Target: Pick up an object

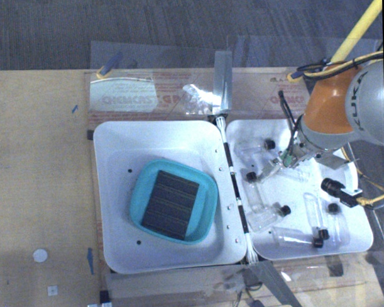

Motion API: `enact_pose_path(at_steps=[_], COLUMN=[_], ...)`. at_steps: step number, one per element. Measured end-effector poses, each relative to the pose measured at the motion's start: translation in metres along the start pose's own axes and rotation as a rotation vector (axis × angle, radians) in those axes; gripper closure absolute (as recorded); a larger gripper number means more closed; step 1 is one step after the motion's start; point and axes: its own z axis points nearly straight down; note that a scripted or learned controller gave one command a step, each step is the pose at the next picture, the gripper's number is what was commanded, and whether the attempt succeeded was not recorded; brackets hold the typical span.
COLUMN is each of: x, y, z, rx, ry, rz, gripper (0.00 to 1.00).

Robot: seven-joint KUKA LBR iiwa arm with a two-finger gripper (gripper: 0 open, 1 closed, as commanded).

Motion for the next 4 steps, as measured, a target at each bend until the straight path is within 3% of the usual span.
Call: enact_pose_path(at_steps=[1,2,3,4], x=[-0.001,-0.001,-0.003,-0.031], y=[0.001,0.001,0.002,0.051], z=[-0.012,-0.012,-0.022,-0.077], rx=[-0.006,-0.006,-0.009,0.001], ry=[-0.003,-0.003,-0.005,0.0], rz=[0.002,0.002,0.005,0.097], gripper=[1.0,0.0,1.0,1.0])
